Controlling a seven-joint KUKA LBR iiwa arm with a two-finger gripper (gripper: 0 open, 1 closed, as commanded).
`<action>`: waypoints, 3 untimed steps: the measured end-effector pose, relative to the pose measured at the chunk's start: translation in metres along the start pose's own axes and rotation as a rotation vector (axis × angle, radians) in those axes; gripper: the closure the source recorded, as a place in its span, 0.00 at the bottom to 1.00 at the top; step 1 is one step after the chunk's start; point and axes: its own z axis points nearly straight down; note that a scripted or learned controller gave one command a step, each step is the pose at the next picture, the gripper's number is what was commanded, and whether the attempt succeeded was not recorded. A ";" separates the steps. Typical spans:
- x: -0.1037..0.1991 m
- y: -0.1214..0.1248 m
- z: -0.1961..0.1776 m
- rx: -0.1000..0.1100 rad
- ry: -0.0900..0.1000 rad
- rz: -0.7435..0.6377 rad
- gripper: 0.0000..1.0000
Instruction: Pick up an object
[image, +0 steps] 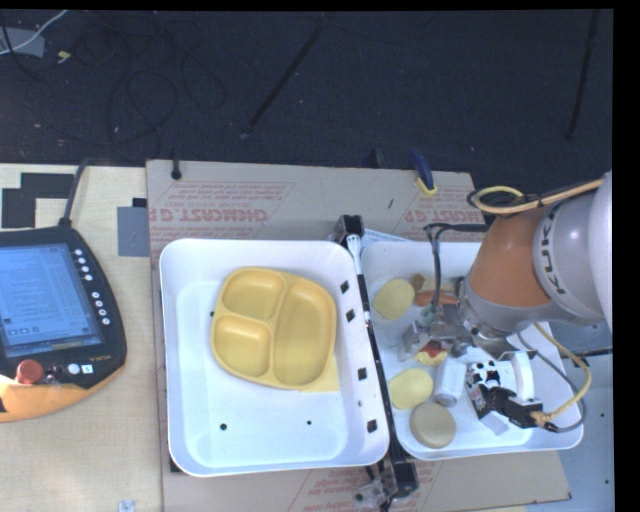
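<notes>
The claw (432, 335) hangs low in the right bin (560, 440), amid small objects; its opening cannot be told. A pale round piece (394, 298) lies just beside it. Crowding risks a miss or a double catch.

upside-down red lettering on cardboard sheet (300, 200), not clearly legible

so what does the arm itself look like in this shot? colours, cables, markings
The arm is rounded, glossy light grey, with a broad orange band above the wrist. Dark lettering runs down the grey shell beside the band, too foreshortened to read. A yellow cable loops over its top and another trails near the right bin's lower corner. The gripper end is a cluster of dark and metallic parts.
</notes>
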 end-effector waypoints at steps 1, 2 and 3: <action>-0.027 0.064 0.000 -0.005 -0.003 -0.005 0.00; 0.005 0.012 0.000 0.000 0.000 0.000 0.00; -0.025 0.058 0.001 -0.003 -0.002 -0.004 0.00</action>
